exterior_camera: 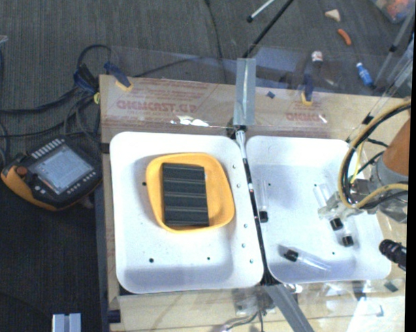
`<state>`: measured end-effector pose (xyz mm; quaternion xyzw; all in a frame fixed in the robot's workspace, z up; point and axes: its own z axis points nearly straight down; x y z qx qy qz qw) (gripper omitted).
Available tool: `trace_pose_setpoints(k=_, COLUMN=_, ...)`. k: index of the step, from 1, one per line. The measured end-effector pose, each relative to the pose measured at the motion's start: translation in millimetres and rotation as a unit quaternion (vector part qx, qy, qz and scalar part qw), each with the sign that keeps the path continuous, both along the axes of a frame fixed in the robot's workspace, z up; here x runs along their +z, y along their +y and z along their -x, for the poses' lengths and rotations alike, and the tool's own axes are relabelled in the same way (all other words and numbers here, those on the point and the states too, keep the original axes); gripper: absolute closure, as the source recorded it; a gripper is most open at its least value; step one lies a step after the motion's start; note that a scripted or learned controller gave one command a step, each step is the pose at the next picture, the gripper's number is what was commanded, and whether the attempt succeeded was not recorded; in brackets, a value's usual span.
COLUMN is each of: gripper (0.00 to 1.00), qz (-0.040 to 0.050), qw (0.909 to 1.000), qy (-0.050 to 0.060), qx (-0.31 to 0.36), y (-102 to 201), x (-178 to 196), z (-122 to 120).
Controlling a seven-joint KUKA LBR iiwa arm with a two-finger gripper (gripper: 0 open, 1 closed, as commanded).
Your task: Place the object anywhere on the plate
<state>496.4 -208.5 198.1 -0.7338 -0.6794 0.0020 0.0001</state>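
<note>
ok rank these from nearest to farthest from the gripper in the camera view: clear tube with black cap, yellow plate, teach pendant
1. clear tube with black cap, right bin floor, below-left of the gripper.
2. yellow plate, left bin, carrying a dark ridged block.
3. teach pendant, off the bench at far left.

Orange plate (224, 196) — black ribbed block (184, 194) — white bins (123, 261).

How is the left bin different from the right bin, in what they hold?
The left bin holds a yellow plate with a dark ribbed block on it; the right bin holds a small clear, dark-capped item. The arm's tool is over the right bin, not the left. Both are shallow and white.
</note>
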Motion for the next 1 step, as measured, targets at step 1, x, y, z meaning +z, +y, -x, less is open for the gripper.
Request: trace_pose_setpoints(k=1, gripper=0.00, qz=0.0001, qw=1.0000, qy=0.000, qx=0.000, y=0.0, x=0.1, z=-0.1)
